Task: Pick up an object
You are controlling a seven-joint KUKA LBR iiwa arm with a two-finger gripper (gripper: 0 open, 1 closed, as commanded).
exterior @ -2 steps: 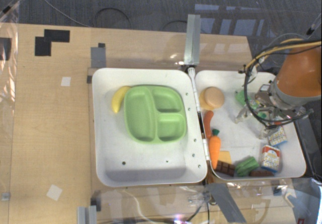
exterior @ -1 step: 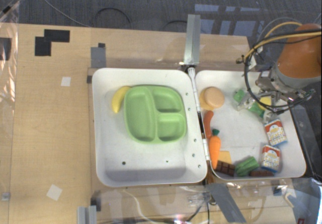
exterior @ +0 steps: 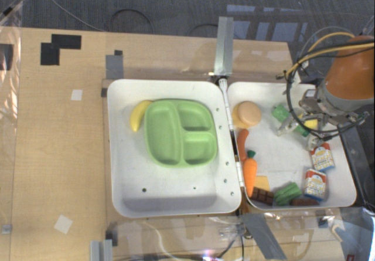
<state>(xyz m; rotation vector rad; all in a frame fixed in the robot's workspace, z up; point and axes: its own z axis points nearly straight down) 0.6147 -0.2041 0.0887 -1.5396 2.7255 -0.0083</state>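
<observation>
The gripper [exterior: 293,125] is lowered into the right bin [exterior: 293,157] beside a green toy vegetable [exterior: 282,114]; its jaw state cannot be told. The toy is judged light, rigid and slippery, best taken across its narrow middle.

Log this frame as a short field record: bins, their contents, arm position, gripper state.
left bin: green divided plate, banana touching the plate's left edge
right bin: bread roll, carrot, two small cartons, green items, dark pieces along the near edge
arm: over the right bin's far right corner
gripper: low over a green item; finger state unclear
object held: none seen
</observation>
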